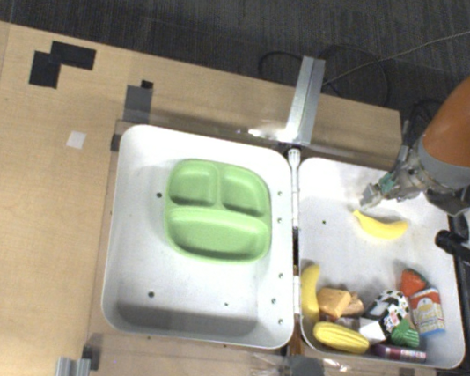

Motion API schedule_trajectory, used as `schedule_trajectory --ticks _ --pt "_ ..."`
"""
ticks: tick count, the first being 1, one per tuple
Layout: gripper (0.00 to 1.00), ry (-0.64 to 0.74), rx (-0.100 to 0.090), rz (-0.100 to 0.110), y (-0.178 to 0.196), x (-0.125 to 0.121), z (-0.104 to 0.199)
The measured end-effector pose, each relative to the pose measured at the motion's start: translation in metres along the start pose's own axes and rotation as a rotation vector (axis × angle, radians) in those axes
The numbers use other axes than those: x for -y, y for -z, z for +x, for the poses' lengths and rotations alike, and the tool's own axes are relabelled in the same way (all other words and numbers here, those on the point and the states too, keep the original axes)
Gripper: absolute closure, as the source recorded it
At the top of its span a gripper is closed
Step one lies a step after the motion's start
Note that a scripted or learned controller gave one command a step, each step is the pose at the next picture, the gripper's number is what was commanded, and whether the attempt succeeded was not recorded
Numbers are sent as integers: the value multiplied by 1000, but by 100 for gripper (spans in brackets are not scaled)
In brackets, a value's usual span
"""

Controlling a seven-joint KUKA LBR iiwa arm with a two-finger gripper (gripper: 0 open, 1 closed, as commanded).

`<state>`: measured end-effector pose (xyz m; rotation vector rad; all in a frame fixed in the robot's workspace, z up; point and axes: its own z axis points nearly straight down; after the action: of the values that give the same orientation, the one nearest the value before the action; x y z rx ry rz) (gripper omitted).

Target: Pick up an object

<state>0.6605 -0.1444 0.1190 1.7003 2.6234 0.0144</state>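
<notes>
**Desk:** Item one, the claw. Status?

**Me:** Gripper (377,194), over the far part of the right bin (333,186). Whether its tips are spread or closed I cannot tell from this slant. I see nothing between them, so I log it as carrying nothing.

**Desk:** Item two, nearest candidate?

**Me:** Yellow banana piece (379,226), lying loose on the bin floor just below the claw in my view, a little toward the arm's side. Near, but not touching as far as I can judge. Its long axis runs across the view, roughly left to right, ends curling up.

**Desk:** Other stock?

**Me:** A heap well below the claw, at the bin's near edge: a second banana (310,290), a lemon-yellow piece (340,337), a small bottle (426,309). Far left of the claw, a green tray (217,209) in the left bin (133,237).

**Desk:** Approach note?

**Me:** I'd judge a short drop toward me, closing across the banana piece's narrow width.
</notes>
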Motion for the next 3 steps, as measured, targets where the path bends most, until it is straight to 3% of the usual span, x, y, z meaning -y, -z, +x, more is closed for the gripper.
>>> schedule_trajectory --ticks 1,2,3 --pt "100 205 0 1 -27 45 36" --pt "100 108 -4 7 78 3 76" --pt "100 300 -7 9 15 49 72"
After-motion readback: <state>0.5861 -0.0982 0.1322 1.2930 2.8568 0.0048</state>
